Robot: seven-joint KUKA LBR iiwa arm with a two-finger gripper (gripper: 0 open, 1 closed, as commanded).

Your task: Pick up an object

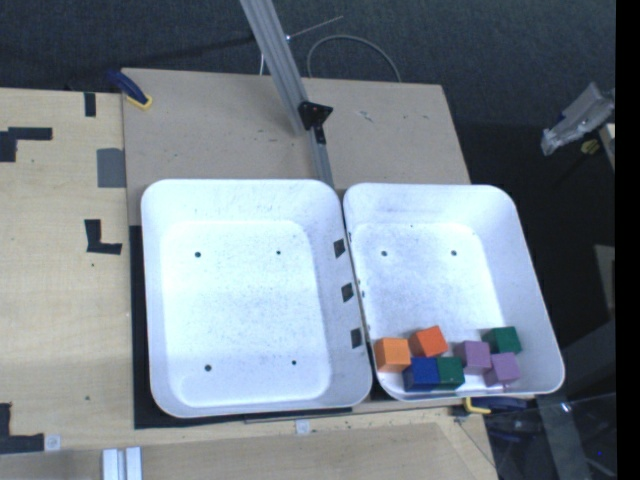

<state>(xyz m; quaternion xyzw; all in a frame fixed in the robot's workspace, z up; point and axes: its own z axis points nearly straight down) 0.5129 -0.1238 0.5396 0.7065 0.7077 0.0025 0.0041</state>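
The gripper [577, 124] hangs off the bench, well apart from the blocks, and I cannot tell if it is released or clenched. The blocks lie far below and left of it, crowded in the near corner of the right bin [520, 230]: orange block [393, 352], blue block [424, 372], purple block [477, 354] and others, touching. Risk, I think: a descent into such a tight cluster may land on two blocks, or be blocked by the bin wall, and close on nothing.
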